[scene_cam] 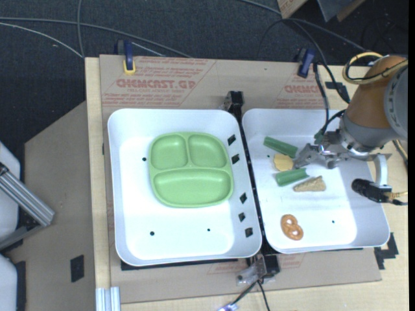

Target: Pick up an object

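The right bin holds several small food toys. A green stick lies at its upper left, with a yellow piece just below it. A second green stick lies beside a tan bread-like wedge. An orange pretzel sits near the bin's front. My gripper hangs low over the bin, just above and to the right of the second green stick. I see nothing held in it.
The left bin holds a green divided plate. Black clips line the divider between the bins. The arm's orange band and cables hang over the right bin's right side.
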### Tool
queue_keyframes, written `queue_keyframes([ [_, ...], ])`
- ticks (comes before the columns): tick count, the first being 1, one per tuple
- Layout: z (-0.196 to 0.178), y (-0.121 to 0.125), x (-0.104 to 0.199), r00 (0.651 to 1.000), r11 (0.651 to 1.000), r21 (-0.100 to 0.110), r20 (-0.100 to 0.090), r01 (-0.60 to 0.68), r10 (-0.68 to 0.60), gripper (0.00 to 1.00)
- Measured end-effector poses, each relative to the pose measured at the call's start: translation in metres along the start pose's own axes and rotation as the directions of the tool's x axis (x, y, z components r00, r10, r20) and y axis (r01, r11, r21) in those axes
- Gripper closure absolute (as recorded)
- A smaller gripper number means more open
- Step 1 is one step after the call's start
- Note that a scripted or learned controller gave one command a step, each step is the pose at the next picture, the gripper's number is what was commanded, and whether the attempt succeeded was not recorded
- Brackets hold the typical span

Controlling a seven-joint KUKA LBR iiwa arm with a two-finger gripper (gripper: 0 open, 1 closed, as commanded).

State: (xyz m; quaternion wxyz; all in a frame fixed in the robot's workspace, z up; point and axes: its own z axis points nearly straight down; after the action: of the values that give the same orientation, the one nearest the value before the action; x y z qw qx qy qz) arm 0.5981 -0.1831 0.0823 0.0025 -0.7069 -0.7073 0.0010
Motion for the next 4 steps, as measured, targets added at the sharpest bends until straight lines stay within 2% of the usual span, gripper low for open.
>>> queue_keyframes([
  [1, -0.014, 0.002, 0.0, 1.0, 1.0, -0.006, 0.001, 0.0, 0.0, 1.0],
  [2, -0.078, -0.002, 0.002, 1.0, 1.0, -0.012, 0.004, 0.001, -0.001, 1.0],
  [4, -0.153, 0.0, -0.002, 1.0, 1.0, -0.01, 0.004, 0.001, -0.001, 1.0],
])
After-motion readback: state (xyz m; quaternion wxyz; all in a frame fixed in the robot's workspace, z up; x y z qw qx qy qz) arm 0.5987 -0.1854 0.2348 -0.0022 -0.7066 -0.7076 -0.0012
